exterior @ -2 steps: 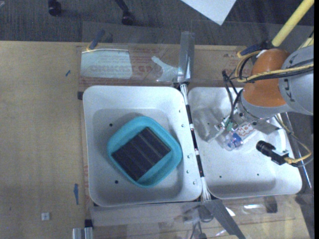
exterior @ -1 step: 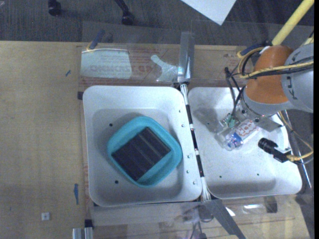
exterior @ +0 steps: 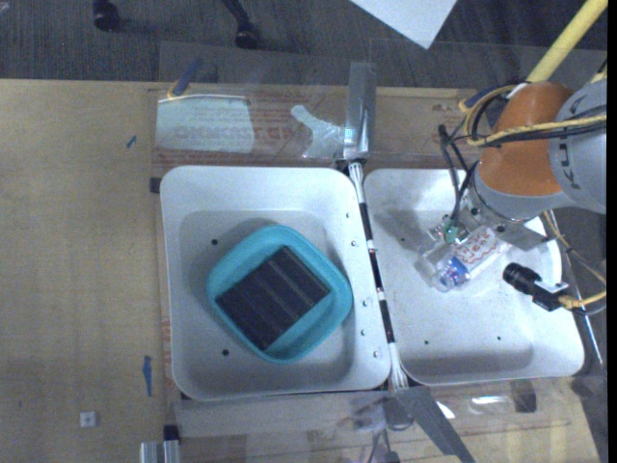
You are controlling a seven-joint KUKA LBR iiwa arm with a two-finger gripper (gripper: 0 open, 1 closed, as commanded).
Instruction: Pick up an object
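At the far left is the bare brown wooden bench (exterior: 77, 258). On it sits the left shallow white plastic bin (exterior: 188, 196). A teal rounded-square plastic dish (exterior: 229, 263) lies on that bin's floor, turned cornerwise to the walls and a little toward the near side. A black ribbed square pad (exterior: 273, 297) fills the dish's hollow. This dish is the one loose thing I see to pick up, and it lies well apart from me, untouched.

Past the narrow seam where the two rims meet is the right shallow white plastic bin (exterior: 482, 350). My pincer (exterior: 446, 266), pale and partly see-through, is low over this bin's floor, in its far half and near the middle. From this slant I cannot tell whether it is released or clenched, and I see nothing gripped in it. My grey arm with its orange band (exterior: 521, 128) reaches in over the right bin's far right corner.
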